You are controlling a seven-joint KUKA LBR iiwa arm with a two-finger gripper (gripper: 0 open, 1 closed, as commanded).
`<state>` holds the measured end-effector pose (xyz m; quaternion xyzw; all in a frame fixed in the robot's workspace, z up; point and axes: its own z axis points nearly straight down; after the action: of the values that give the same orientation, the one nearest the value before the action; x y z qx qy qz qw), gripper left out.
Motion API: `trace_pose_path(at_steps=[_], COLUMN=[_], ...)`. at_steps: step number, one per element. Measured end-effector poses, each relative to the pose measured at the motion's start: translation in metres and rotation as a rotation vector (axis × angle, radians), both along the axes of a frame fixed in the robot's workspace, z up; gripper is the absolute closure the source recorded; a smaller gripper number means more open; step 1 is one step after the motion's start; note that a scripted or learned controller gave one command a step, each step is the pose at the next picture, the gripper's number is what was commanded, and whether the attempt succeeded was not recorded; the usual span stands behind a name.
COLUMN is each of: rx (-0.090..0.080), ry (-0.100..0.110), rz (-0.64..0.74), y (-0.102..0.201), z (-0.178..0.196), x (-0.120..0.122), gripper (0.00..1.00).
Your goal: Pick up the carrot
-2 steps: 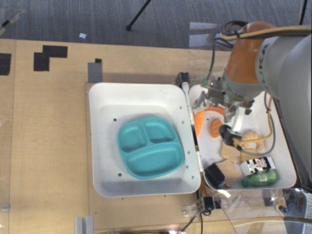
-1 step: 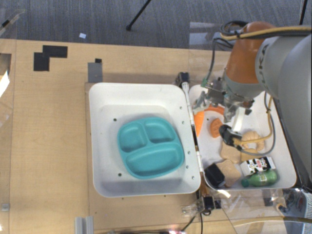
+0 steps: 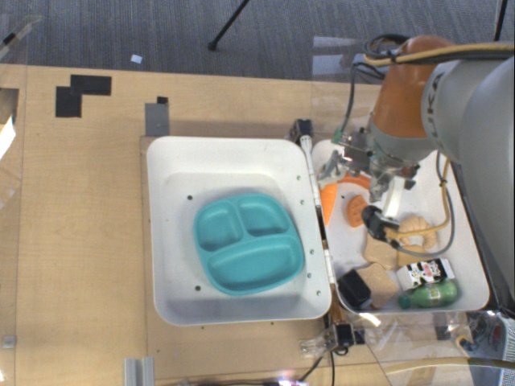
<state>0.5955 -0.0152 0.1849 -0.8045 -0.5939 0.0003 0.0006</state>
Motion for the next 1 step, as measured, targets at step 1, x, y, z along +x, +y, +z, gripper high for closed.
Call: trace_pose_path(at_steps=[1], rx=[0.000], ry=[0.000], rz=[0.000], y=[0.0000], z=[0.0000], x=[0.0000], gripper=[0.00])
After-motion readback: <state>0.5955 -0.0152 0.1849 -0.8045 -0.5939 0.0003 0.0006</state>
